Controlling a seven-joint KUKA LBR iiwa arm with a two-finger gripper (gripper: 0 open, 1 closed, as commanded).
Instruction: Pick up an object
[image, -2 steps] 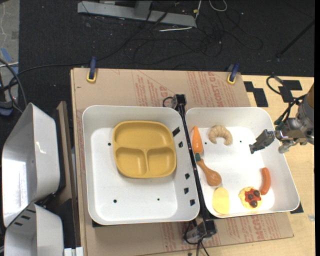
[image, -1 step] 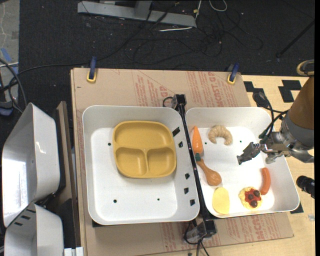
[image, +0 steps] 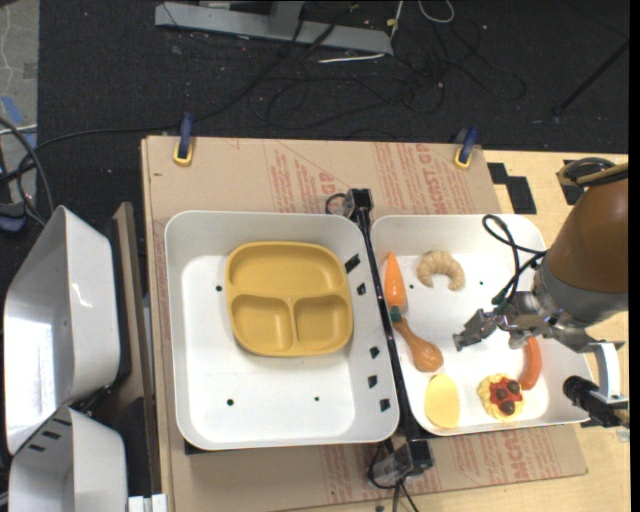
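A: Along the near edge of the right bin (image: 470, 228), what?

B: Pale yellow disc (image: 443, 400) lying flat near the bin's left corner. Just right of it, small round pizza toy (image: 500, 395) with red and dark toppings. Close, but apart.

A: One step farther?

B: Red sausage (image: 531, 362), standing lengthwise near to far, just beyond the pizza toy's right side. Left of that, gripper (image: 472, 336), reaching in from the right on the grey arm (image: 590, 265). Sits over bare white floor between the sausage and a brown drumstick (image: 418, 345).

A: Grip state?

B: Cannot tell. Dark tip, seen from above, opening not readable. Cannot tell whether it touches the sausage; clear of the drumstick.

A: Drumstick position?

B: Slanted, fat end toward the near side, thin end toward the divider between the bins.

A: Farther in?

B: Orange carrot (image: 395, 280) along the left wall, near end close to the drumstick's thin end. Tan croissant (image: 441, 268) to its right, well apart from the gripper.

A: Left bin (image: 190, 300)?

B: Yellow divided plate (image: 290, 298), three compartments, toward the far half.

A: Beyond the bins?

B: Two yellow clamps (image: 183, 150) on the far edge of the brown board (image: 300, 165). Past that, dark floor with cables (image: 250, 75).
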